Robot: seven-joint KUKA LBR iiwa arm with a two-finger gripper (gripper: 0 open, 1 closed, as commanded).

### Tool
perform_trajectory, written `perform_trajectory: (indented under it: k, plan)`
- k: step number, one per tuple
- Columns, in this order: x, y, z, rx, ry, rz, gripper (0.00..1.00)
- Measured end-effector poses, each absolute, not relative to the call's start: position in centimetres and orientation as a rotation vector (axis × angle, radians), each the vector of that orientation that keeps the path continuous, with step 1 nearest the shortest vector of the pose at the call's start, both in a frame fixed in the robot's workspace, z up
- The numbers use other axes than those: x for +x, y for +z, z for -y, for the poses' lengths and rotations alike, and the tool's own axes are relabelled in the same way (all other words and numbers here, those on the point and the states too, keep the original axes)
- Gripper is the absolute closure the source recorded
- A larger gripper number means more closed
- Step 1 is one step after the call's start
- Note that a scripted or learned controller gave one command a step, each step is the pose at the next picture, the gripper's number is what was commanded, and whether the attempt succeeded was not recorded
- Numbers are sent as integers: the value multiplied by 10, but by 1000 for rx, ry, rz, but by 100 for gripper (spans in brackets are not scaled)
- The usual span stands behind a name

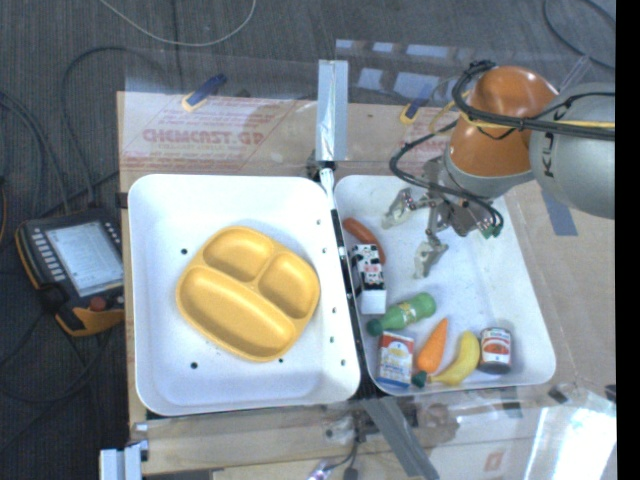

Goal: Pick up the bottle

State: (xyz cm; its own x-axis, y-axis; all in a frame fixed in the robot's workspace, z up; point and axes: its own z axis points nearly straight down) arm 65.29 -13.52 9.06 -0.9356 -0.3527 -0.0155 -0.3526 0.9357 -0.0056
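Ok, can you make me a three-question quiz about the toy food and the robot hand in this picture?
1. Where does the green plastic bottle lie?
A. In the right white bin
B. On the yellow divided plate
C. On the floor

2. What colour is the toy carrot?
A. Blue
B. Orange
C. Pink

3. What is the end effector doing?
A. Gripping the bottle
B. Hanging open above the bin, holding nothing
C. Resting on the yellow plate

Answers:
1 A: the bottle lies among the toys in the right bin.
2 B: its body is orange with a green tip.
3 B: its fingers are spread, with bare bin floor between them, and the bottle lies below them in the picture.
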Motion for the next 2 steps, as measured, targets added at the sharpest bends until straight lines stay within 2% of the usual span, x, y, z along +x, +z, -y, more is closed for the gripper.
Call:
perform_trajectory:
  k: [1, 2]
  plan:
    - [606, 91, 145, -942, -9, -2981, 0]
    - [568, 91, 188, -1427, -11, -2784, 0]
